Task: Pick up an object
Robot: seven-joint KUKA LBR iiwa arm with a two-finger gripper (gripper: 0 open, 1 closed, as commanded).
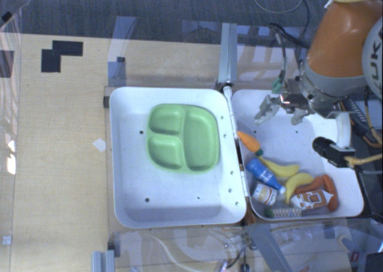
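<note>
While hovering above the right bin (353, 205), the pincer (281, 111) gapes empty.

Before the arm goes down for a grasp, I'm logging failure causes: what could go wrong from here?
1. The gripper hangs open over bare floor at the right bin's far end, apart from the objects; a straight descent would likely close on nothing.
2. The carrot, blue bottle, bananas and orange bottle lie crowded together, so the fingers may strike a neighbour or pinch two at once.
3. The carrot lies near the bin's left wall, which may block a finger.
</note>
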